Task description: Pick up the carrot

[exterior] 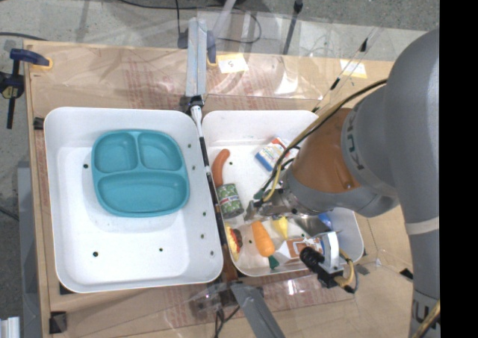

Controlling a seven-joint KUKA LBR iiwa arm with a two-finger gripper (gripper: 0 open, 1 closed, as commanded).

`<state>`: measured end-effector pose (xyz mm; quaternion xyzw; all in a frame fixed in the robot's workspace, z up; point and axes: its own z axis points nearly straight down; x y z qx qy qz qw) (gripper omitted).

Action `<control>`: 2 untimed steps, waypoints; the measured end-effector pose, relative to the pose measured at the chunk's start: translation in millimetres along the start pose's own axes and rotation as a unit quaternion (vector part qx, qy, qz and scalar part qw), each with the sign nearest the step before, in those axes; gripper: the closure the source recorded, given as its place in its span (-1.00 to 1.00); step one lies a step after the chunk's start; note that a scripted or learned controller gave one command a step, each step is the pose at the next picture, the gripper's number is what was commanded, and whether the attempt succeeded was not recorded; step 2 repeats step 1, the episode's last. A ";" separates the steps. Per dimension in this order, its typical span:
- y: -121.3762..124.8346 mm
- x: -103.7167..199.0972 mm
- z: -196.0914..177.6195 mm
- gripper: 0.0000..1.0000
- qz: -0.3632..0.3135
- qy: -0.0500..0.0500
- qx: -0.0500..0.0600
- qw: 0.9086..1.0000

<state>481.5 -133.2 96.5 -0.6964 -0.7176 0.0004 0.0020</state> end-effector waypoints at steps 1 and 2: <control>74.4 28.8 -90.3 1.00 0.097 -0.001 -0.001 0.995; 74.4 28.8 -90.3 1.00 0.097 -0.001 -0.001 0.995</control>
